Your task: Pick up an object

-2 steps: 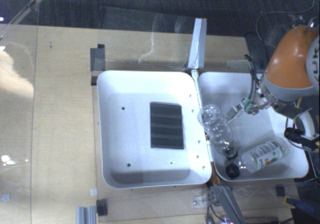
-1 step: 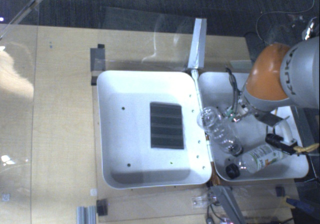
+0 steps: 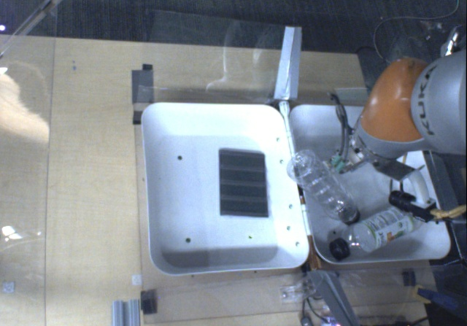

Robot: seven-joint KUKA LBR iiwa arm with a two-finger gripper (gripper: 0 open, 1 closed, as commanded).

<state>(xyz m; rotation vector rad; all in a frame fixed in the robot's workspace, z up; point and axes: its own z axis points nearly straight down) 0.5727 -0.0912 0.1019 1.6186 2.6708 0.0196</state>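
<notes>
Both bins (image 3: pixel 168 171) look like smooth matt white plastic, bench (image 3: pixel 80 171) is pale wood, and the two bottles (image 3: pixel 321 184) (image 3: pixel 379 230) are clear shiny plastic.

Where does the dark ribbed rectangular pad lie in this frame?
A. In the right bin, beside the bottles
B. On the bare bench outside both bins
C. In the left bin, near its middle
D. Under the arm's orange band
C: the dark ribbed pad lies flat near the middle of the left bin, while the two clear bottles are in the right bin.
</notes>
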